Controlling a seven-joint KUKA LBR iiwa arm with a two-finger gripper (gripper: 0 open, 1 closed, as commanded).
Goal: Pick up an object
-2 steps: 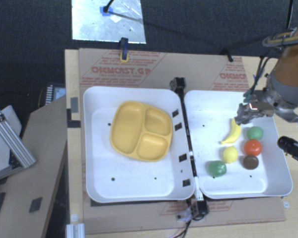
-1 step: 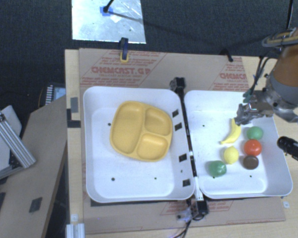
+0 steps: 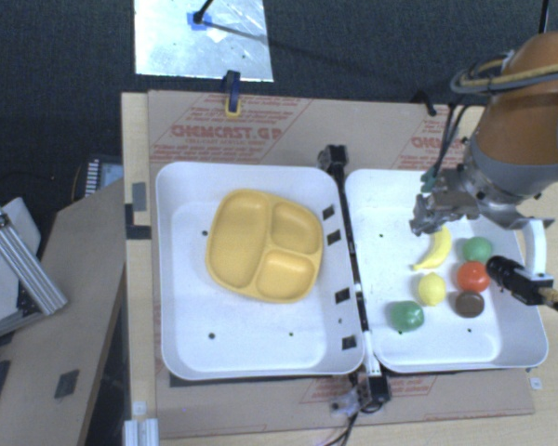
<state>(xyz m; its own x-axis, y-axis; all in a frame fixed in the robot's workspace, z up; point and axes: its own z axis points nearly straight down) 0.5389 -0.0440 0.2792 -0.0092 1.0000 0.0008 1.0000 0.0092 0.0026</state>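
In the right bin (image 3: 391,342) lie several toy fruits. A yellow banana (image 3: 434,250) lies at a slant near the middle. Below it are a yellow lemon (image 3: 431,289) and a green lime (image 3: 407,316). To the right sit a green fruit (image 3: 477,248), a red-orange fruit (image 3: 471,276) and a brown one (image 3: 468,305). My gripper (image 3: 432,219) hangs low over the bin, just above the banana's upper end. I see nothing held in it.
The left bin (image 3: 181,333) holds a yellow divided plate (image 3: 263,245). A black divider strip (image 3: 346,249) runs between the bins. The arm (image 3: 525,128) comes in from the upper right, over the right bin's far corner.
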